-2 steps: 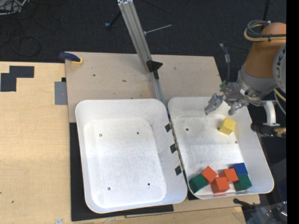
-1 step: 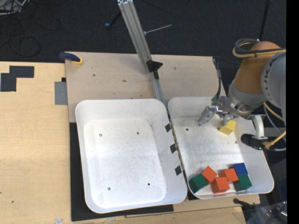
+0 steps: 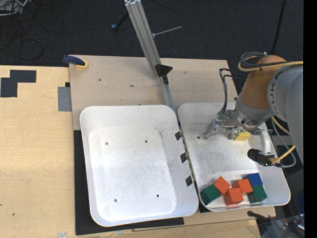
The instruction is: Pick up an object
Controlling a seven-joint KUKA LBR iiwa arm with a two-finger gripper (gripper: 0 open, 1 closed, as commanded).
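The gripper (image 3: pixel 216 129) hangs low over the right bin (image 3: pixel 208 155), toward the bin's far edge; how far apart its jaws stand cannot be made out, and nothing is seen between them. Just beside the wrist, on the bin's right side, lies a yellow block (image 3: pixel 241 136) — partly hidden by the arm. The other blocks crowd the bin's near right corner: two green blocks (image 3: pixel 211 194), three orange blocks (image 3: pixel 233 196) and a blue block (image 3: pixel 254 179), touching one another — well apart from the gripper. The left bin (image 3: pixel 131 162) sits alongside on the surface (image 3: pixel 119 81).
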